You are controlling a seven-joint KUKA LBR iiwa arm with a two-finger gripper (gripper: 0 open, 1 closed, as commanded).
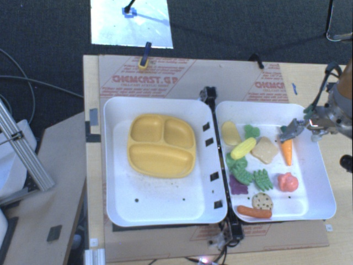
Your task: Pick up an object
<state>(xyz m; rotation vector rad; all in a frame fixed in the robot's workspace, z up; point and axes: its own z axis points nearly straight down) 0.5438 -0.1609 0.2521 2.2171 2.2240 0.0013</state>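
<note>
The right bin (317,173) holds several toy foods: a yellow corn cob (243,147), a pale yellow piece (230,132), a tan bread slice (265,150), an orange carrot (287,151), a pink strawberry-like piece (287,181), green leafy pieces (262,178), a purple piece (238,186), a cookie (262,201) and a red-orange sausage (254,212). My gripper (290,130) reaches in from the right and hovers at the carrot's top end, near the bin's upper right. I see nothing between its fingers.
The left bin (118,203) holds a yellow divided plate (161,146). A black clip strip (214,148) runs along the divider between the bins. Cardboard (165,79) lies under both bins. A grey metal sheet (131,15) lies on the floor behind.
</note>
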